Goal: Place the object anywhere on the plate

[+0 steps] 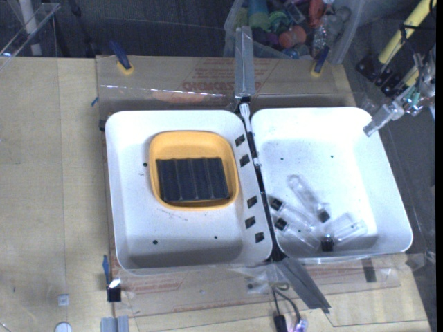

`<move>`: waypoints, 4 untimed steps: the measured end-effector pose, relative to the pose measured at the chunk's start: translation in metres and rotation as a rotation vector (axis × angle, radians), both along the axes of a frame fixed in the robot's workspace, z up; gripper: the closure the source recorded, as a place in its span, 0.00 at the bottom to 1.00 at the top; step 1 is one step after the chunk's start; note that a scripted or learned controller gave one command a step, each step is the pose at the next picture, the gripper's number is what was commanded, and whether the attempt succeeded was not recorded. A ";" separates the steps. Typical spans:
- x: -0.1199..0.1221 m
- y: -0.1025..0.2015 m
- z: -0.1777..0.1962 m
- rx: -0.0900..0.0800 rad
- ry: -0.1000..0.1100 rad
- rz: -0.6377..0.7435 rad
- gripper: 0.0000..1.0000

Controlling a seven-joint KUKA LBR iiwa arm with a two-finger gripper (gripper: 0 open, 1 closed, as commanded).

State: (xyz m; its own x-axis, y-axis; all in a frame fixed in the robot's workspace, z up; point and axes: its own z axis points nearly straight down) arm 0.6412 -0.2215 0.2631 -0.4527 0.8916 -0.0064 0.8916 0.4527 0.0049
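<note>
A yellow plate (158,151) with rounded corners lies in the left bin (128,206). A dark, ribbed rectangular object (192,178) rests flat in the middle of the plate. My gripper (381,121) hangs over the far right corner of the right bin (374,178), well away from the plate and the dark object. It is small and partly cut off at the edge of the view, and I see nothing held in it.
Several clear plastic pieces (315,216) with dark caps lie in the near part of the right bin. A divider (252,178) with black tabs separates the bins. A clear box of coloured toys (291,12) stands behind the bench.
</note>
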 end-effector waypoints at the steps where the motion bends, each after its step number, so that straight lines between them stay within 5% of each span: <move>1: 0.027 0.000 -0.008 -0.002 0.000 0.241 0.00; 4: 0.020 0.001 0.023 -0.002 0.003 0.638 0.00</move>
